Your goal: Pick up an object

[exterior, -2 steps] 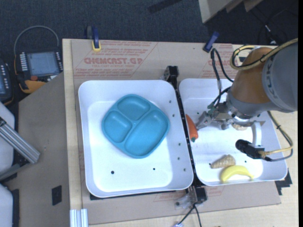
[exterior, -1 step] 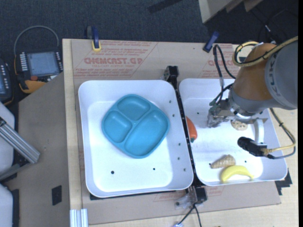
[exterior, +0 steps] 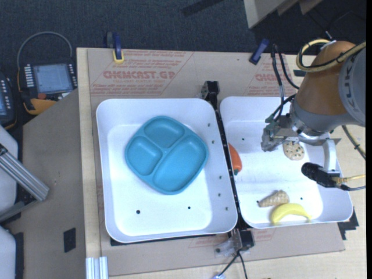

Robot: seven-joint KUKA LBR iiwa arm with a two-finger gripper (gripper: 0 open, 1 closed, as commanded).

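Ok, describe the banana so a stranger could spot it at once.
Start at the right-hand shallow white bin and go to its near edge. The curved yellow banana lies there, just below a pale tan shell-shaped piece. It is the one bright yellow item in that bin.

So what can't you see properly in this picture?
- Gripper, camera view: the arm's wrist covers it from above, so open or shut is unclear.
- Cookie: partly tucked under the arm, so its full shape is hidden.
- Orange thing: half hidden by the right bin's wall; can't tell what it is.
- Tan thing by the banana: too small to name.
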